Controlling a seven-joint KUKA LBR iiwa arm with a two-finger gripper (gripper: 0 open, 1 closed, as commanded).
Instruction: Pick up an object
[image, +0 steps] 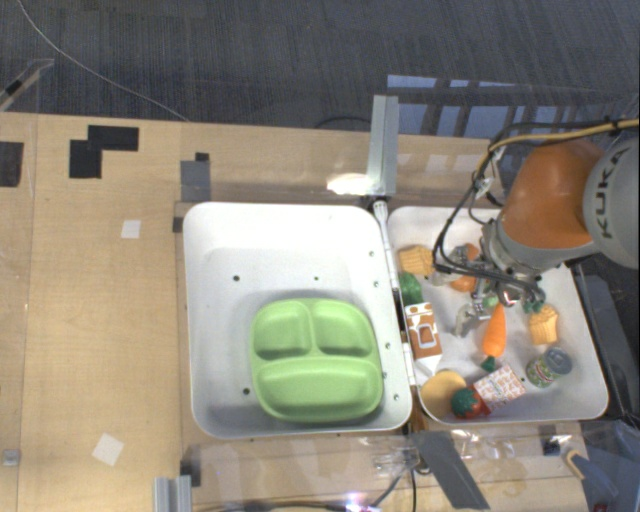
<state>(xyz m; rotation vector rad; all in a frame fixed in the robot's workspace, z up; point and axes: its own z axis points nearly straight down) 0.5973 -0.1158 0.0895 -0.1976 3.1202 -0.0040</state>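
Honestly the hardest part to read for us is the claw (487, 308) itself. We can see metal fingers hanging down over the right bin (590, 390), with the orange carrot (494, 332) just beside and partly under them, but the wrist and its cables cover the top, so we cannot tell whether the claw is clenched or released, or whether it has the carrot at all.

The arm (560, 200) comes in from the right, cut off at the frame edge, and its orange band sits over the far right corner of that bin, hiding whatever lies beneath. The wrist points down and a bit toward the left, with black cables looping around it.

Several small items in the right bin are too small for us to name with confidence. There is a tan block (416, 261) near the far left corner, a small orange bit (463, 282) half covered by the cabling, a white and orange carton (423, 331) lying against the divider, a yellowish piece (543, 325) right of the carrot, a small round can (546, 368), a patterned little box (499, 384), and a yellow thing (443, 384) touching a red and green one (466, 403) at the near edge.

The left bin (230, 240) holds a green divided tray (316, 358), fully visible. Both bins sit on the wooden worktop (90, 330).
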